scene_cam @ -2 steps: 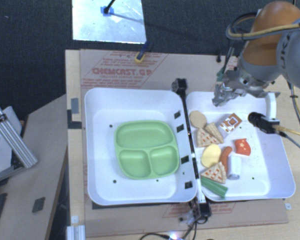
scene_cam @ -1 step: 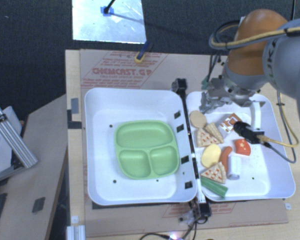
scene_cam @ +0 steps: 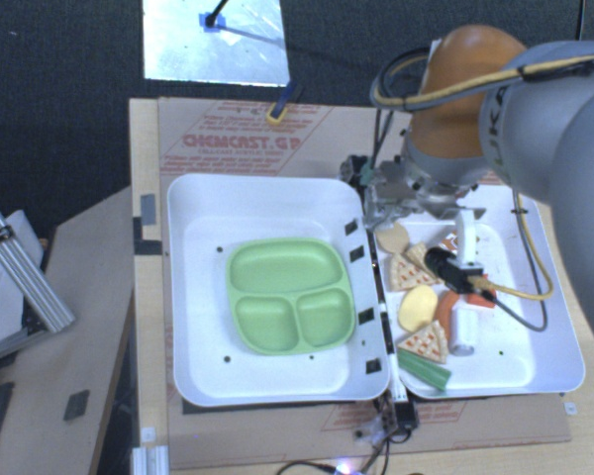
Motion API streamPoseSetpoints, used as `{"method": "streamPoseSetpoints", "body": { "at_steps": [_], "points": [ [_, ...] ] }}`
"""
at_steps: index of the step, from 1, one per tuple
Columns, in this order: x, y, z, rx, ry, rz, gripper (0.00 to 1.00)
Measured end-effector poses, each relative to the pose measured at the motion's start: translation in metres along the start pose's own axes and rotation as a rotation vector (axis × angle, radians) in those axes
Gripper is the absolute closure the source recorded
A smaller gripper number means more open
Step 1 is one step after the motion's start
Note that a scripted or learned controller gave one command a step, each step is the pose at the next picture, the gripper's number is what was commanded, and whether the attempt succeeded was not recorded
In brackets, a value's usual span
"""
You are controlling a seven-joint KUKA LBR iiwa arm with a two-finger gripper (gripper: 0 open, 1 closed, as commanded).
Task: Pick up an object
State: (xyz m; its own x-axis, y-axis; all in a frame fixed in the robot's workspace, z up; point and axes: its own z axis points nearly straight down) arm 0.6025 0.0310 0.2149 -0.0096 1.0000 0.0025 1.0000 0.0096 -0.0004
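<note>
**A:** Well, which piece in the shallow white right-hand bin [scene_cam: 535,359] would you go for?

**B:** The rounded yellow plastic toy lump [scene_cam: 417,308]. It lies toward 8 o'clock from that bin's centre, near the wall beside the other bin. A tan waffle-patterned toy wedge [scene_cam: 409,272] sits at its 12 o'clock and a second tan wedge [scene_cam: 426,342] at its 6.

**A:** What does it look like?

**B:** Egg-shaped, pale yellow and plain-skinned, rather like a lemon or a small potato.

**A:** How will it handle?

**B:** Light and stiff, I'd judge. It looks like hollow play food with a smooth skin, so it is likely to slip or roll. I'd take it across its narrower middle, coming straight down. An orange toy piece [scene_cam: 445,310] lies just beside it at 3 o'clock and crowds that side.

**A:** And the pincer [scene_cam: 413,206]?

**B:** It hangs at about 11 o'clock in the bin, near the far rim and apart from the lump. I cannot tell whether it is spread or pressed together.
</note>
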Motion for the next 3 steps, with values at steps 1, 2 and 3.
{"method": "streamPoseSetpoints", "body": {
  "at_steps": [1,2,3],
  "points": [
    [0.028,-0.006,-0.018,-0.003,-0.001,0.001,1.00],
    [0.036,-0.007,-0.016,-0.001,-0.002,0.003,1.00],
    [0.019,-0.015,-0.008,0.001,-0.003,0.010,1.00]
  ]
}}
